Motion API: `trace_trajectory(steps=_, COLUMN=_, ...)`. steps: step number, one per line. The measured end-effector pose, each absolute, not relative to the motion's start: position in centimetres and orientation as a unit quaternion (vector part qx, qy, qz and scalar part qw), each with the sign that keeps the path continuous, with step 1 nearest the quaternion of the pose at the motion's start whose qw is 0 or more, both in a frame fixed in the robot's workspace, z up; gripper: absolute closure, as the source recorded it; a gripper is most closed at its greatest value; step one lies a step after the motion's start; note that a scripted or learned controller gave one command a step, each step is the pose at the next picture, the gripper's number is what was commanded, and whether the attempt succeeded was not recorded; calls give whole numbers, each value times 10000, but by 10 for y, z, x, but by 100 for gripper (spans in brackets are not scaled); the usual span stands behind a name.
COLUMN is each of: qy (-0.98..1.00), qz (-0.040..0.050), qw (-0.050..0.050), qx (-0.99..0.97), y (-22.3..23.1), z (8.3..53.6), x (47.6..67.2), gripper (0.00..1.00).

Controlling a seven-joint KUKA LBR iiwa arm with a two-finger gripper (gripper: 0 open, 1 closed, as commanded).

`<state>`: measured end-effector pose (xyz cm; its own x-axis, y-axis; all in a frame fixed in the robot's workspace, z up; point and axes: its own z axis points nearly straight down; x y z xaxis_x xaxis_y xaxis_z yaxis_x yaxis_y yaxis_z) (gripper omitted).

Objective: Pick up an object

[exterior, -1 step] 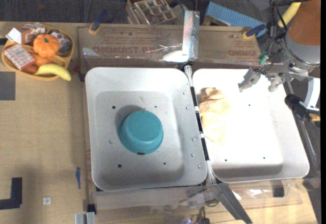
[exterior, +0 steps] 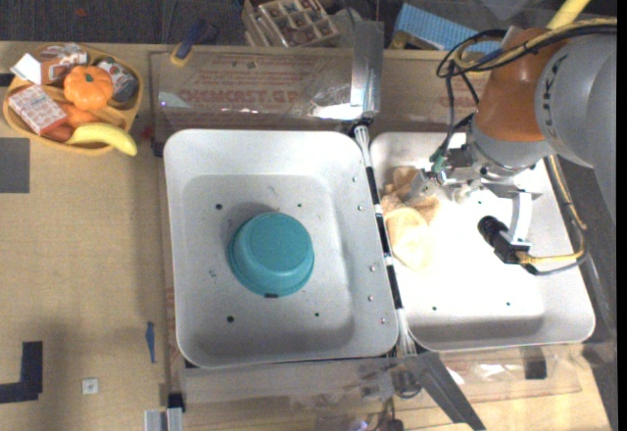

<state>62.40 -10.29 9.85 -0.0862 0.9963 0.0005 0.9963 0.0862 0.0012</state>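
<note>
Gripper (exterior: 428, 182) down in the right bin (exterior: 509, 307), near its upper left corner; fingers too blurred and crowded to tell whether open or closed. Just beside its tip, pale tan objects (exterior: 407, 223), possibly bread-like pieces, lie against the bin's left wall. Left bin (exterior: 201, 169) holds an upturned teal bowl (exterior: 272, 253) near centre. Far left on the bench, a basket of toy food (exterior: 71, 98).

The bench (exterior: 78, 272) bears two white bins (exterior: 196, 321) side by side and a fruit basket (exterior: 24, 116).
</note>
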Motion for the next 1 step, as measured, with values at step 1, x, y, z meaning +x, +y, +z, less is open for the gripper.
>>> trace_trajectory(steps=1, qy=7428, qz=73, qw=78, qx=6694, y=-104, z=93, x=601, gripper=0)
